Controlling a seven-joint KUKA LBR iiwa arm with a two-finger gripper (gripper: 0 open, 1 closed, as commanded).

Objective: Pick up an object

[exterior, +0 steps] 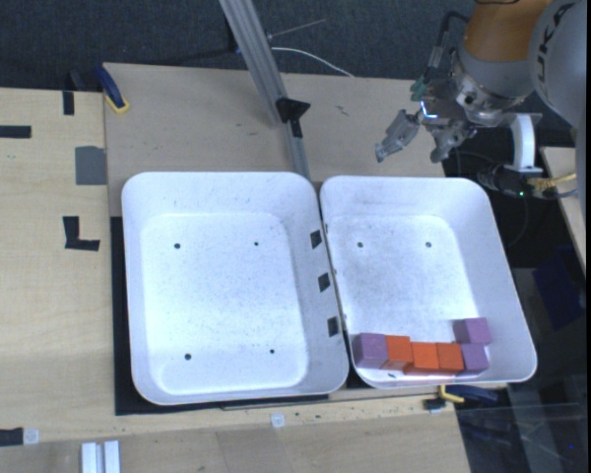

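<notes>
Several small blocks lie in a row along the near wall of the right bin (pixel 414 215): a purple block (pixel 371 349) at the left end, orange blocks (pixel 426 356) in the middle, and purple blocks (pixel 473 333) stacked at the right end. My gripper (pixel 417 146) hangs above the bench just beyond the right bin's far edge, well away from the blocks. Its two fingers (pixel 392 144) are spread open with nothing between them.
The left bin (pixel 217 264) sits beside the right one, with black clips along their shared rim. A slanted metal pole (pixel 261 57) rises behind the bins. A blue-and-yellow clamp (pixel 113 92) lies at the back left of the bench.
</notes>
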